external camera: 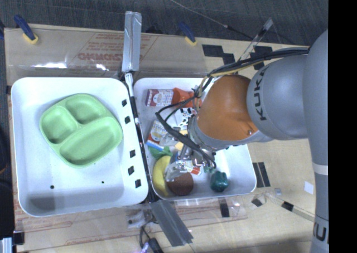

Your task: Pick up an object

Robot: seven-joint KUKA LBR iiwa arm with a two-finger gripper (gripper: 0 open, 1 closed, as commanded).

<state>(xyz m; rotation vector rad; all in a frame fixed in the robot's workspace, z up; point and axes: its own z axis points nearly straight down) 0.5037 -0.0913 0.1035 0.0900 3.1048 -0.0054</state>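
The right bin [241,164] holds a heap of small items: a brown round object [181,184], a yellow banana-like piece [160,171], a dark green toy [218,180], a red and white packet [159,98] and an orange piece [182,95]. My gripper [184,164] hangs low over the heap, just above the brown object and beside the yellow piece. The orange wrist band and grey arm cover the bin's middle and hide items beneath.
The left bin [28,135] holds a light green divided plate [81,128]. A grey divider bar [131,40] runs up between the bins. Blue clamps [26,28] sit on the bench's far edge. Cables [245,57] loop over the arm.
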